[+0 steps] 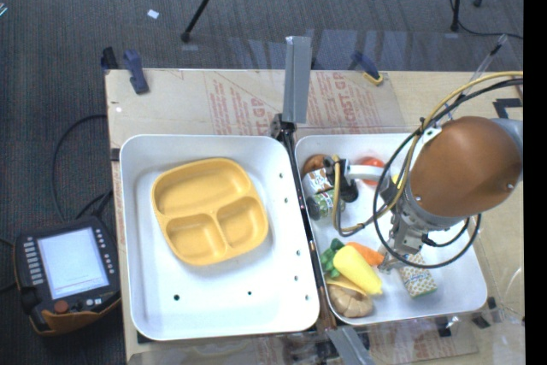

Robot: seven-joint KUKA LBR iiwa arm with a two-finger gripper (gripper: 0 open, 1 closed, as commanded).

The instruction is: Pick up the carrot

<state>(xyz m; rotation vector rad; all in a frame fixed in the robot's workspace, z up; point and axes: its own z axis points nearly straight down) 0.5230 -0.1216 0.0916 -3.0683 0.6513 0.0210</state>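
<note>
My hand is down in the right bin, just right of the carrot. Can't tell its state, the wrist blocks the view. Carrot lies near the bin's front, touching the yellow corn-like piece, green item to its left, potato-like lump in front. Small patterned box sits beside my hand. Left bin carries a yellow divided tray.

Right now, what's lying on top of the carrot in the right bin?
A yellow corn-like piece overlaps the carrot from the left, leaving its orange upper part exposed. The gripper sits at the carrot's right end, so that tip is covered. Green leaves sit left of them.
</note>
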